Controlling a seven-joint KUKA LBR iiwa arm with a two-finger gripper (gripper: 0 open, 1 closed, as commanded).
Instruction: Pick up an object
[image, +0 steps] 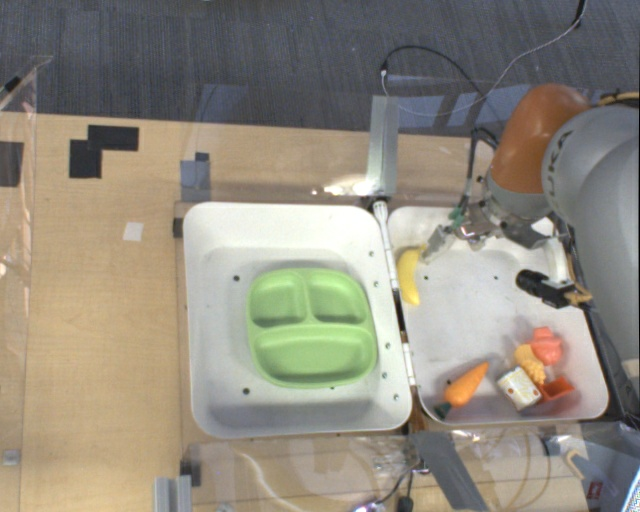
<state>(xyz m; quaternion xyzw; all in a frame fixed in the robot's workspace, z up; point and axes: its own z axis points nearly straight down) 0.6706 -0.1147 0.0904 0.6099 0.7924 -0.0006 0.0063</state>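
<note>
On the bench: two shallow white bins side by side, the left bin (200, 300) and the right bin (480, 300), meeting along a shared edge at the middle of the view.
Left bin: holds a green divided plate (311, 327) with three compartments, lying flat near the bin's centre.
Right bin, 9 o'clock side: a yellow banana (408, 275) lies lengthwise against the wall next to the left bin.
Right bin, 6 o'clock side: an orange carrot (465, 384) lies tilted, its green end pointing toward 7 o'clock.
Right bin, 4 to 5 o'clock corner: a cluster of small toy foods, a pink piece (546, 346), a yellow piece (529, 362), a white carton-like block (518, 389) and an orange-red piece (558, 389), all close together; exact kinds are too small to tell.
Arm: grey with an orange band (530, 135), reaching in at the 2 o'clock part of the view, over the right bin's far edge.
Gripper (440, 240): pointing toward 8 o'clock, its tip just beside the banana's upper end; nothing is seen between the fingers, and I cannot tell how wide they stand.
Black part (545, 288): juts from the arm over the right bin's 3 o'clock side.
</note>
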